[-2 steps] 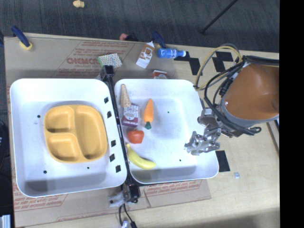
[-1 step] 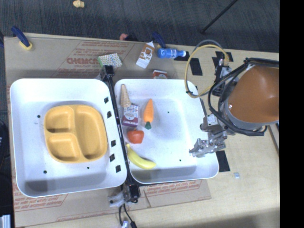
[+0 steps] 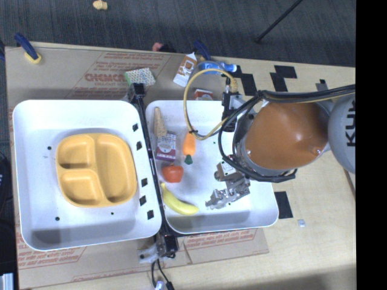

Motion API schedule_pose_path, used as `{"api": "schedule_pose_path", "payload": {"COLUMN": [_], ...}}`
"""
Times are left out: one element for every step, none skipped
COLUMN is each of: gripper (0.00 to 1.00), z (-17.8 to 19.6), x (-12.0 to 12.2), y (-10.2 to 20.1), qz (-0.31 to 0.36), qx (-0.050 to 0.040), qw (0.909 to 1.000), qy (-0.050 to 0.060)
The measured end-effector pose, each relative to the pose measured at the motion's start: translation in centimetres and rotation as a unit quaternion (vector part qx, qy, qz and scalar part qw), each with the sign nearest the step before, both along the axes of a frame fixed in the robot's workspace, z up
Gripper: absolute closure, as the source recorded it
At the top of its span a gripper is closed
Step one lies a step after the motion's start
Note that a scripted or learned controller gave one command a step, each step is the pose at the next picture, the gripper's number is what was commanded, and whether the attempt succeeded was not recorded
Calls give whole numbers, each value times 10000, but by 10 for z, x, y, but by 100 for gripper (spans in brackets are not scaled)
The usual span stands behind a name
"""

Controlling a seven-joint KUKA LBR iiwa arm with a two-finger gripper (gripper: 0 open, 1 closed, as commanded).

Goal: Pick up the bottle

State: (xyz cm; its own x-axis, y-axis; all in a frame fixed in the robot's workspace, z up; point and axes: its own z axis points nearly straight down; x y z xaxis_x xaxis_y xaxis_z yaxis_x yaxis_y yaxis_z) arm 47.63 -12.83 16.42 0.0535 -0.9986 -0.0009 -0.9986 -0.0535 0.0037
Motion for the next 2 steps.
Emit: {"api": "schedule_pose_path", "payload": {"gripper": [100, 100], "z": [95, 43], "x": [0, 0], "y": [-48, -41], "qz": [1474, 1754], "qx": [0, 8], "qw": [9891, 9845], "qy": [-15, 2]}}
